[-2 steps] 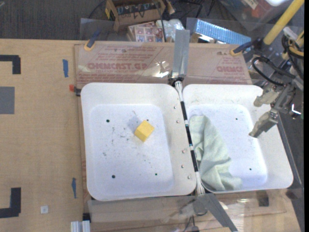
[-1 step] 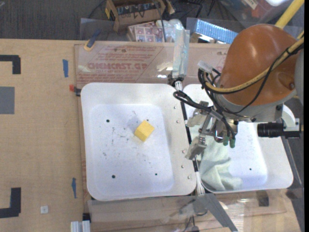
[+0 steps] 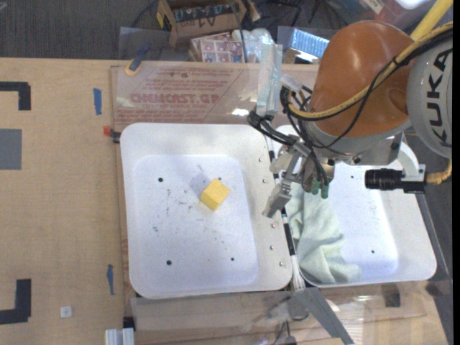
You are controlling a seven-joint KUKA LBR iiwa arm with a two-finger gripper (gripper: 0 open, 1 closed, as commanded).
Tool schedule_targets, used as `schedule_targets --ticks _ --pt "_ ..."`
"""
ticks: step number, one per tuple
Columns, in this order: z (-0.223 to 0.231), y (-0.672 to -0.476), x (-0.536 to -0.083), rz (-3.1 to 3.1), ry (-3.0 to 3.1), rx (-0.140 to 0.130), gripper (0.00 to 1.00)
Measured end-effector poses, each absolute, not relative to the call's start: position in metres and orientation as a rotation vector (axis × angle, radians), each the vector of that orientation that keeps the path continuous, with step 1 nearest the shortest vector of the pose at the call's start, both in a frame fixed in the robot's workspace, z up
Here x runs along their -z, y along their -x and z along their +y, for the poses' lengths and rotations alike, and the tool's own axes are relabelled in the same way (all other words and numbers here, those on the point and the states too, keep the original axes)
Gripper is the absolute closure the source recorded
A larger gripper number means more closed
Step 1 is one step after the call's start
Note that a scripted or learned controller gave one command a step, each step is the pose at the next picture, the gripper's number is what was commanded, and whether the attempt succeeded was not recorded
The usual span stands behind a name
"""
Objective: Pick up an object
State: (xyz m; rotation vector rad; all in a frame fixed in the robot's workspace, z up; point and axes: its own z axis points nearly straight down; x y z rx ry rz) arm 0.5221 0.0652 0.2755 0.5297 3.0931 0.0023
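Camera view. You look down at a slant on two shallow white bins set side by side on a pale wooden bench (image 3: 57, 214). The arm (image 3: 366, 77), with its orange band and yellow cable, enters from the right and hangs over the seam between the bins.

The gripper (image 3: 282, 196) points down over the inner rim where the left bin (image 3: 144, 264) meets the right bin (image 3: 410, 257). Its metal fingers (image 3: 275, 203) are close together at the tips, but you cannot tell from this angle whether they are shut or slightly apart; nothing is visibly clamped between them.

Just beside the fingers, on the side toward the arm and running toward the near edge of the bench, a pale green cloth (image 3: 320, 239) lies crumpled in the right bin, bunched against that bin's inner wall. Its upper edge lies close under the fingertips; whether it touches them cannot be judged.

On the far side of the fingers from the arm, well apart from them, a small yellow block (image 3: 214, 195) rests on the floor of the left bin near its middle, among dark specks.

Beyond the fingers, past the bins' far rims, a clear plastic sheet with red lettering (image 3: 180, 99) lies on the bench, with boxes and clutter (image 3: 208, 20) behind it. Blue tape marks (image 3: 97, 100) and black tape corners (image 3: 18, 95) sit on the bench far beyond the left bin.
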Motion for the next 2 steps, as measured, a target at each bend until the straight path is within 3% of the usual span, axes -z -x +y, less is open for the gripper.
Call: schedule_targets --ticks 1,2 --pt "0.057 -0.480 -0.233 3.139 -0.189 -0.001 0.00" --pt "0.107 -0.492 -0.154 3.067 -0.701 0.002 0.00"
